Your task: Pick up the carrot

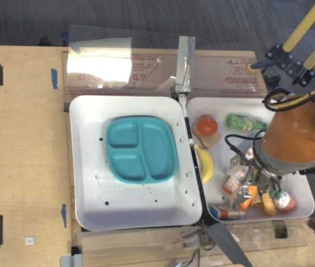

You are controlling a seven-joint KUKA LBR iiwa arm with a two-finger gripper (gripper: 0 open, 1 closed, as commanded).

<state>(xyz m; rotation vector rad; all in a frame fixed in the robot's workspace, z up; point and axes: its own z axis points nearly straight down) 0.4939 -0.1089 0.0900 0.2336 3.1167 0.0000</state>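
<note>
The carrot [247,197] is a small orange piece lying near the front of the right bin [301,218], among other play food. My gripper [251,181] hangs just above and behind it, under the orange band of the arm [293,135]. The gripper's dark body and cables hide the top of the carrot. Whether it touches the carrot is unclear.
The right bin also holds a red tomato [206,125], a green bottle [245,122], a yellow banana [205,164], a red-white packet [233,183], a marker [227,212], and a tan piece [269,204] beside a red-white piece [285,202]. A teal divided plate [142,149] lies in the left bin [85,166].
</note>
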